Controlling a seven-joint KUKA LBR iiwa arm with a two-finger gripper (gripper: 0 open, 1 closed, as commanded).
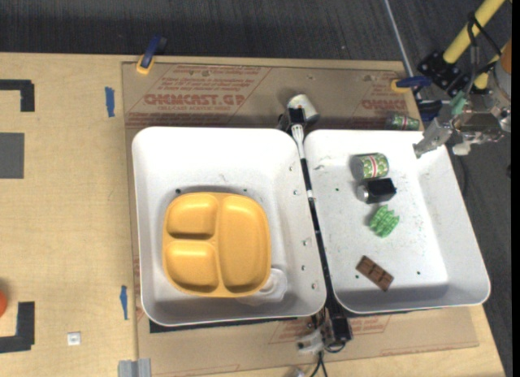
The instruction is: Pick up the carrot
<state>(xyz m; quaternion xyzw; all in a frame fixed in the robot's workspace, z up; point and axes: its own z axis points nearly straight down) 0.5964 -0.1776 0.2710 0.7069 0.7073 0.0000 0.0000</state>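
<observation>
Peeking in at the frame's 9 o'clock edge, well outside both bins, an orange-red blob [2, 304] on the bench [65, 205] may be the carrot; it is cut off, so its long axis and heading cannot be told. The left bin [154, 156] holds a glossy yellow divided plate [217, 242]. The right bin [455, 229] holds a round can [370, 164], a black block [379, 189], a knobbly green piece [383, 222] and a flat brown bar [374, 273]. The gripper [431, 136] sits at that bin's 2 o'clock corner, holding nothing visible; whether it is open or closed I cannot tell.
</observation>
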